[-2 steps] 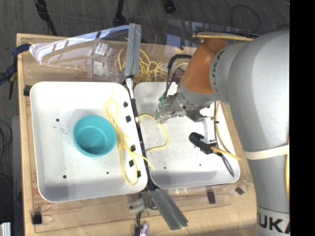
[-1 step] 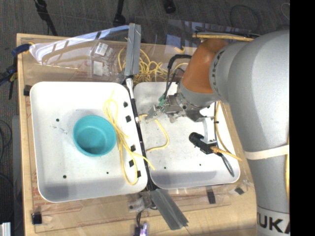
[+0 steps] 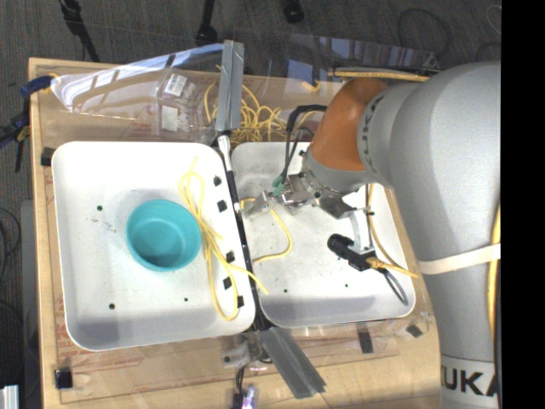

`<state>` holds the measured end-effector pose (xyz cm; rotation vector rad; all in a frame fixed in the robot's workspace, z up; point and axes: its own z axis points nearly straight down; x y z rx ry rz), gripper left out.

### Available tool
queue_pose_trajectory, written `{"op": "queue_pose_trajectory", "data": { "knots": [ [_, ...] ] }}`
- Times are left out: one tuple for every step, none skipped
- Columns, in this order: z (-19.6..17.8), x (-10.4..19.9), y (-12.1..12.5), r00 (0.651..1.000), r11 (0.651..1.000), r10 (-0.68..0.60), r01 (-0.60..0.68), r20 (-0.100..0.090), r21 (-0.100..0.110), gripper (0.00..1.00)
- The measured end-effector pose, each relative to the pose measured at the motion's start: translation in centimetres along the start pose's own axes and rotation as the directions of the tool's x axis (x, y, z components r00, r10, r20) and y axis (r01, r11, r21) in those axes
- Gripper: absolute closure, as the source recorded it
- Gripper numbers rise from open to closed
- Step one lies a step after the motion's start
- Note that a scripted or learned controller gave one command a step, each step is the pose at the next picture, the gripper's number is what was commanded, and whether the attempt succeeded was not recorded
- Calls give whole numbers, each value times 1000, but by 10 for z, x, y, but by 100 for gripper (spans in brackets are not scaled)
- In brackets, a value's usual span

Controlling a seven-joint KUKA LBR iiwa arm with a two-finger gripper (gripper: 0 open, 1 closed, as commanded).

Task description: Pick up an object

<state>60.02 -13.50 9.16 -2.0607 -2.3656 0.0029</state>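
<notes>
The end effector is down inside the right bin, close to the divider where the two bins meet. How it is set I cannot tell: the wrist and the orange band sit over it, and only a tangle of metal and a speck of green show beneath.

Just below it, toward the near side of the right bin, a yellow cord curls on the white floor. It looks to be the nearest candidate. A second, longer run of yellow cord is draped across the divider, mostly on the left bin's side.

The risk, as I judge it, lies in the cord itself. It is thin, limp and lies flat against the floor, so a closing grip could pass over it or catch only one loop that slides out on the lift. If the two runs are one piece, which I cannot tell, a lift could drag the rest over the divider and snag.

Further out, a teal bowl sits upright in the middle of the left bin, well apart from the divider: round, smooth, open-mouthed. A black cable with a dark plug hangs from the arm over the right bin, on the far side from the divider. The worktop shows beyond the bins.
</notes>
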Motion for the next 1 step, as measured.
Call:
{"op": "queue_pose_trajectory", "data": {
  "knots": [
    [-10,1,0,1000,1000,-5,5,-1,2,100]
  ]
}}
